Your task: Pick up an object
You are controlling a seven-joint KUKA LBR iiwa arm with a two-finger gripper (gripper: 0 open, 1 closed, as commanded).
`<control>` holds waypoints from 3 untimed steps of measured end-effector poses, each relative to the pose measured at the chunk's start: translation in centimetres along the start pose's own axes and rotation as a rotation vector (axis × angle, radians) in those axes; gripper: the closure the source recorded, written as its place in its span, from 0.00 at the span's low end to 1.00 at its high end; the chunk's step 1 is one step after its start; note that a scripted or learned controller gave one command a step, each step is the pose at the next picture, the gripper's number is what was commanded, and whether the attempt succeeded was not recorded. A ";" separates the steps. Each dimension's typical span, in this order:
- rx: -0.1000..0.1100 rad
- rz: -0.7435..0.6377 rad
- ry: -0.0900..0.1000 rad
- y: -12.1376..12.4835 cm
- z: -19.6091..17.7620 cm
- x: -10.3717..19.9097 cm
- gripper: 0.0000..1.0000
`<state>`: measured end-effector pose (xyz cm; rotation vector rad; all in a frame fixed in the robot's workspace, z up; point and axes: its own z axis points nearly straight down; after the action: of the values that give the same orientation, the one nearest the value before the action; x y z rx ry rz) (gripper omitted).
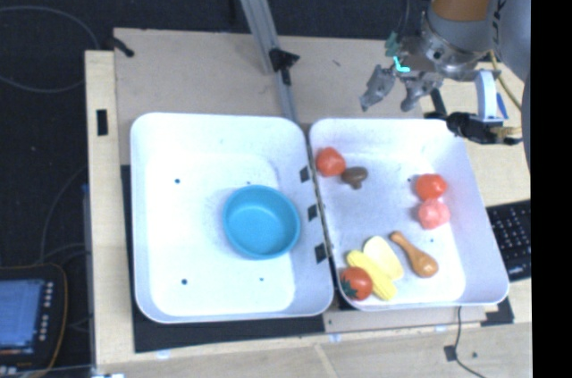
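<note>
Approach stage, I'd say: end effector (394, 90) hovers spread and empty above the right bin's (460, 155) far rim; next it must descend onto something, perhaps the red tomato (330, 162).

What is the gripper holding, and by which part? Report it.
Nothing is held. The gripper hangs above the far edge of the right bin with its jaws apart and bare bench between them; the toys lie loose in that bin.
</note>
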<state>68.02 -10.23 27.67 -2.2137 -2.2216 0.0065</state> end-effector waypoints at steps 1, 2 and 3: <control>-0.008 -0.001 -0.001 0.1 -0.5 0.0 0.00; -0.002 0.004 -0.003 0.3 3.8 -0.3 0.00; -0.001 0.005 -0.004 -0.7 9.7 -0.8 0.00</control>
<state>67.30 -11.04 17.98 -2.2215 -2.2179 0.0098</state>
